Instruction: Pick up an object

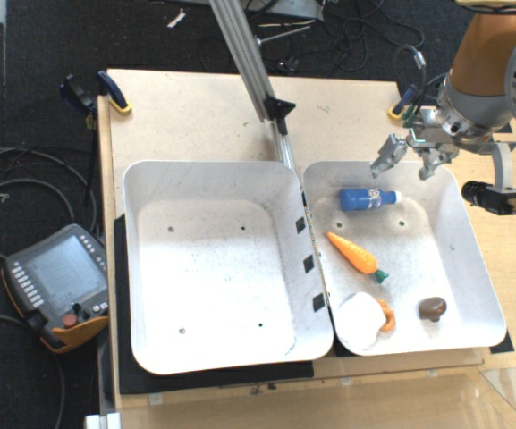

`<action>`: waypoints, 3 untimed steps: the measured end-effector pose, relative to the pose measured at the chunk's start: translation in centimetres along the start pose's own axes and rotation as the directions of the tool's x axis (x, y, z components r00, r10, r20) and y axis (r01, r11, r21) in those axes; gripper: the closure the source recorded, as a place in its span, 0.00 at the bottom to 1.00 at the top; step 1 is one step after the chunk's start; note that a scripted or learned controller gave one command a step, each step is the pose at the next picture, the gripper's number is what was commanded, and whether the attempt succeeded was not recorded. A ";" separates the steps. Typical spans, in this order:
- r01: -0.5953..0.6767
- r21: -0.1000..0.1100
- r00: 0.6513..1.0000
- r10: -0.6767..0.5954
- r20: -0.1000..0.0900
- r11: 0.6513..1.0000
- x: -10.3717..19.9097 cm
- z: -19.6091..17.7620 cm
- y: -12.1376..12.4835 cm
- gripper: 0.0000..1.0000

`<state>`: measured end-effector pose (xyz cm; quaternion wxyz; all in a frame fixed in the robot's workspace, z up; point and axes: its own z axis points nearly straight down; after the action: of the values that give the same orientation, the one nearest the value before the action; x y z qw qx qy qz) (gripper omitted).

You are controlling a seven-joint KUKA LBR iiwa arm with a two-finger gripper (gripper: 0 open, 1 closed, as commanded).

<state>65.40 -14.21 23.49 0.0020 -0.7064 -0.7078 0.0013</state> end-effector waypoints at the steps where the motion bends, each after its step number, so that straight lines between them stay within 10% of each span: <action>1: 0.002 -0.005 1.000 -0.002 0.002 1.000 0.0 -0.3 0.1 0.00; 3: 0.002 0.000 1.000 -0.002 0.001 1.000 1.4 9.9 1.4 0.00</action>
<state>66.73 -12.82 13.62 0.0016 -0.7058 -0.7084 0.0014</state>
